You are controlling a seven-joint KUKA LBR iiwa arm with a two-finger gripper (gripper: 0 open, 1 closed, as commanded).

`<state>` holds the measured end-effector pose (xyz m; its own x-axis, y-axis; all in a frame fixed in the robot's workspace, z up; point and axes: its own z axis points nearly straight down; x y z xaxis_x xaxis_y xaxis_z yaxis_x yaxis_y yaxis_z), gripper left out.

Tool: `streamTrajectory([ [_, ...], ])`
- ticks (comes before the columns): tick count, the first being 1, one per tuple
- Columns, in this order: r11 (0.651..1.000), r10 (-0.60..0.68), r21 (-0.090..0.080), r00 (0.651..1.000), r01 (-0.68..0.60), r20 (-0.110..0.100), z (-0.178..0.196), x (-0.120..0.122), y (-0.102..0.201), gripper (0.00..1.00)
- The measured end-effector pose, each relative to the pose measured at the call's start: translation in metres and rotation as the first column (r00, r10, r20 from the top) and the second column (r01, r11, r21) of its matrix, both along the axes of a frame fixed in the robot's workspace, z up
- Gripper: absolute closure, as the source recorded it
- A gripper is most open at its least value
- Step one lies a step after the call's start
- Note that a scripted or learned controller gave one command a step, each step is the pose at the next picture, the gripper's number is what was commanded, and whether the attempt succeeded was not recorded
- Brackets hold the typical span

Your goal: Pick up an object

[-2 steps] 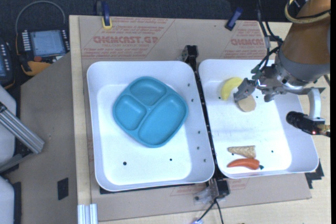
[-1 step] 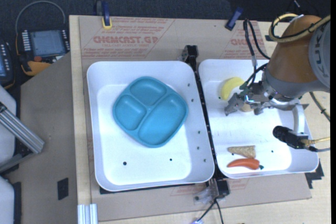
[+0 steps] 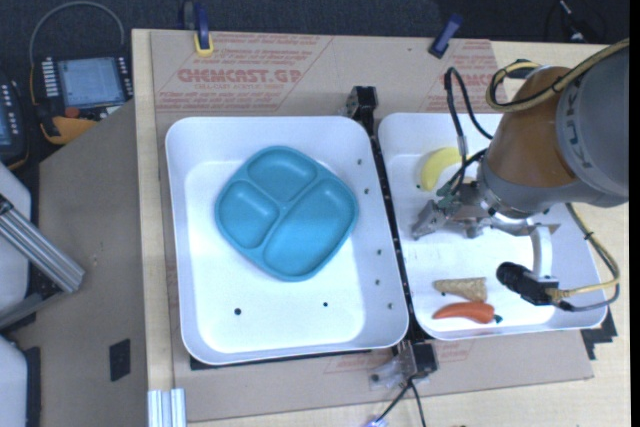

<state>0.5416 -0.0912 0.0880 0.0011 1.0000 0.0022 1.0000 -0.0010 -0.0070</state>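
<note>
The arm [image 3: 560, 140] is reaching low into the right bin [image 3: 420, 310], its gripper [image 3: 432, 220] near a yellow object [image 3: 436, 167]; the fingers' state cannot be told.

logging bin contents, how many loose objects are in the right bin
3 visible: a yellow object near the bin's far left, a tan piece at the near side, and an orange-red piece just below it. The arm may hide more.

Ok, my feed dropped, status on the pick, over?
Gripper low in right bin, nothing seen held. Yellow object beside it; tan piece and orange piece near front wall. Blue plate in left bin.
</note>
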Motion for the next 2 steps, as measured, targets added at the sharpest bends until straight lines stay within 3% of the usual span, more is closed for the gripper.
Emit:
streamTrajectory([
  [1, 1.000, 0.000, 0.000, 1.000, 0.000, 0.003, -0.004, 0.000, 0.000, 0.00],
  [2, 1.000, -0.001, 0.000, 1.000, 0.001, 0.007, 0.007, 0.000, 0.001, 1.00],
])
